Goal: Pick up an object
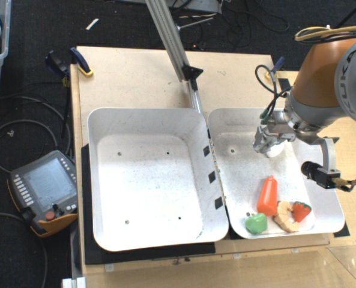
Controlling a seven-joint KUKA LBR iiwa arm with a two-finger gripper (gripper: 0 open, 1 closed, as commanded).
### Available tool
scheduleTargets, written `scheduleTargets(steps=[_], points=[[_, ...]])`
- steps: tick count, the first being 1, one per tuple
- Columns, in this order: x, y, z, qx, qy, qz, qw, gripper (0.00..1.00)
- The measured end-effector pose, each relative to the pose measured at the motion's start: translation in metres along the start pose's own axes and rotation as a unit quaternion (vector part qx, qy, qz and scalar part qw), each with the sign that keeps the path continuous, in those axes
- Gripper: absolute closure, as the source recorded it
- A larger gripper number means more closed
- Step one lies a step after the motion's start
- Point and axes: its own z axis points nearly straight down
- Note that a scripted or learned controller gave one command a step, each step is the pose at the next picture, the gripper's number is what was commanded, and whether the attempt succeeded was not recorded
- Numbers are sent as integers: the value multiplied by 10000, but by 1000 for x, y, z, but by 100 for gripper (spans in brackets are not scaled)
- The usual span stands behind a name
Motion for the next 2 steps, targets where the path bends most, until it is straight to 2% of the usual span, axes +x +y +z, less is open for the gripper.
scheduleTargets(steps=[1, 2], points=[[10, 4, -56, -12, -1, -6, 10000, 100], [69, 9, -43, 24, 12, -29, 10000, 100]])
